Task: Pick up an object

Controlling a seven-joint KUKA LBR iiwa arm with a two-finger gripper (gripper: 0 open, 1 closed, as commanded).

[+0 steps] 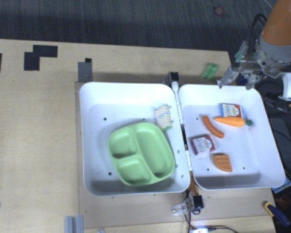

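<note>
The right bin [266, 144] holds an orange carrot [229, 122] with a green tip, a small blue and white box [231, 110] just behind it, a red sausage [212, 126], a brown packet [202, 143] and a waffle piece [223, 162]. My gripper [237, 81] hangs over the far rim of the right bin, behind the box and carrot. Its fingers stand open with nothing between them. The orange band of the arm shows at the top right.
The left bin [94, 130] holds a green divided plate [141, 153] and a small patterned packet [163, 115] by the inner wall. A green item [210, 71] lies on the bench behind the right bin. Cables run along the right side.
</note>
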